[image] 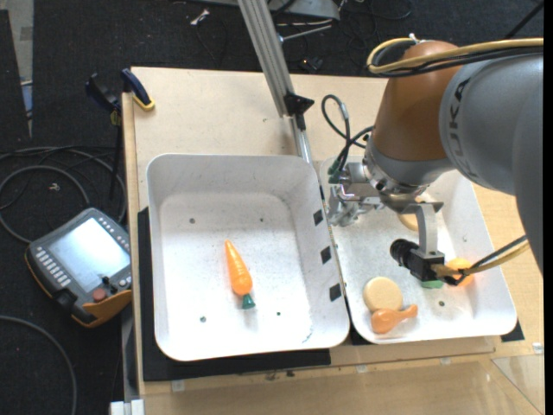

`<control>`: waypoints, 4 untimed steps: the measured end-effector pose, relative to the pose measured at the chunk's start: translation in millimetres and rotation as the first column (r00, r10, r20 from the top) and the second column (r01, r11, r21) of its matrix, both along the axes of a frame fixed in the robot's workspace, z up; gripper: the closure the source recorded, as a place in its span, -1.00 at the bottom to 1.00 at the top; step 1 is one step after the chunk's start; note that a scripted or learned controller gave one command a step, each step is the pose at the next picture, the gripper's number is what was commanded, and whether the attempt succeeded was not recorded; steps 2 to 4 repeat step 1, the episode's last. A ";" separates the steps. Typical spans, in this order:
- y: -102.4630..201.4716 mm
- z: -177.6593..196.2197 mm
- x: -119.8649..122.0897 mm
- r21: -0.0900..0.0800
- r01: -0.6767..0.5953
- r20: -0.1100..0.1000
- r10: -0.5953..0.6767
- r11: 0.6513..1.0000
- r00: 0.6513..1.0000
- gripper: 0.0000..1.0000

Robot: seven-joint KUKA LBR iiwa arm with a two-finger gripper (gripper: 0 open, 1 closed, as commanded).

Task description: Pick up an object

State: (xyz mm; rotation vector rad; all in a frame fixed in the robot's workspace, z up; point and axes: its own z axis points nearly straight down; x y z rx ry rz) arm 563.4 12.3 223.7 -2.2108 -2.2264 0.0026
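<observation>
Orange and smoothly tapered, a toy carrot (238, 273) with a small green tip was seen lying on the speckled floor of the left white bin (160, 232), well apart from the gripper (346, 204). The gripper was positioned at the inner edge of the right bin (484, 305), beside the wall where the two bins met; whether it was released or clenched could not be told. A round beige disc (383, 293) and a glossy orange bulb-shaped piece (393, 318) lay touching near that bin's front rim. Both bins were set on a pale wooden bench (207, 111). A grey-screened teach pendant (82, 266) and black cables (26, 188) lay on the dark floor (60, 59) to the left.
</observation>
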 end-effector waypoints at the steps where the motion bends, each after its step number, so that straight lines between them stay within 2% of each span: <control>1: 50.7 -2.0 -27.9 0.001 -0.001 0.000 0.001 1.000 1.000 1.00; 4: 50.7 -2.0 -27.9 0.001 -0.001 0.000 0.001 1.000 1.000 1.00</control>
